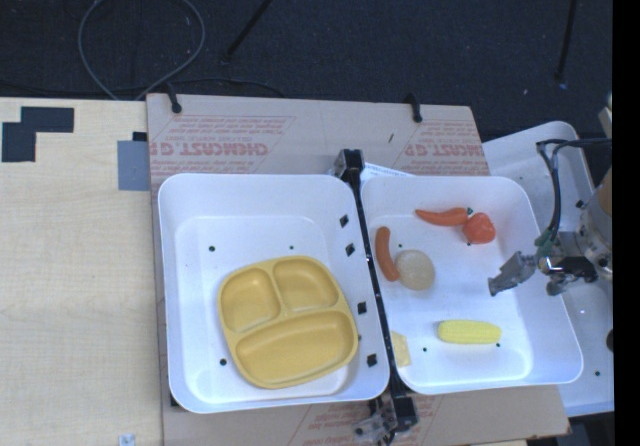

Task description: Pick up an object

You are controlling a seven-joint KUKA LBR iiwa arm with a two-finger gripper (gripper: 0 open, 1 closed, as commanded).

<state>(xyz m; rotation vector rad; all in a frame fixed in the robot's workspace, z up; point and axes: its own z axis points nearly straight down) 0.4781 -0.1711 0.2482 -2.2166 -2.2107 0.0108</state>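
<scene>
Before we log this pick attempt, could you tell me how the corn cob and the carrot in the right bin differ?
The corn cob is yellow; the carrot is orange. The corn cob is thick and blunt-ended, the carrot thin and tapered. The corn cob lies toward the bin's front edge, the carrot toward its back. Both lie roughly crosswise, untouched by the gripper.

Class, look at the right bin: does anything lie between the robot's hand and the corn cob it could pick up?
Nothing visible does. The hand sits at the right side of the right bin, and the corn cob lies just down and left of it, with bare white floor between. The carrot and tomato lie farther up.
</scene>
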